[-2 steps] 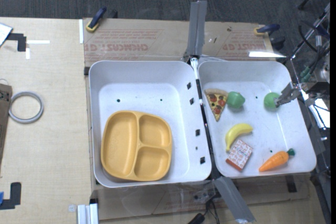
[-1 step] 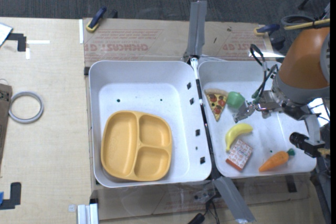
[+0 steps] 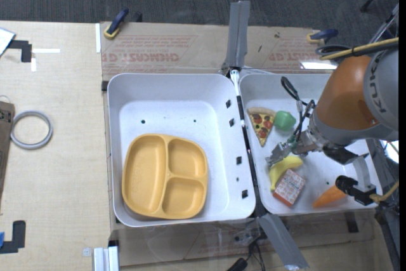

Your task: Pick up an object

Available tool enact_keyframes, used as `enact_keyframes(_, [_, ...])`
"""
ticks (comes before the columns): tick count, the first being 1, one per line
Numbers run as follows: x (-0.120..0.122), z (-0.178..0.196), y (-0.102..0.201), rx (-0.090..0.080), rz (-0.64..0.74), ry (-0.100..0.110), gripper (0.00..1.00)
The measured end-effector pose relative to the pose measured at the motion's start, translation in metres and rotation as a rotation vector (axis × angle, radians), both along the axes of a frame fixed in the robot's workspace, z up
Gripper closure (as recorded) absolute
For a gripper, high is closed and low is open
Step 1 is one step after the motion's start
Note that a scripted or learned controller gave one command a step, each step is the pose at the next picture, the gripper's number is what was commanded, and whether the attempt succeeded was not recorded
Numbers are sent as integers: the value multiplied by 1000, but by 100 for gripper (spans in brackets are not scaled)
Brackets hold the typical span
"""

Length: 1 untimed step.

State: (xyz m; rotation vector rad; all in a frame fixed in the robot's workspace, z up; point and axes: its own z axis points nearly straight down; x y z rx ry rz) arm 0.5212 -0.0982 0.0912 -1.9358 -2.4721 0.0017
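The gripper hovered low in the right bin, just above a yellow banana; whether it was apart or together could not be told. Nearby lay a pizza slice, green ball, red box and carrot. A yellow divided plate sat in the left bin.

Tape roll lies (left bench) beside clamp.

Two bins, one plate, perhaps five toys.
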Motion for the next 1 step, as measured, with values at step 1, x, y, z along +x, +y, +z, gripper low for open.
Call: enact_keyframes(1, [-44, 0, -11, 0, 11, 0, 0])
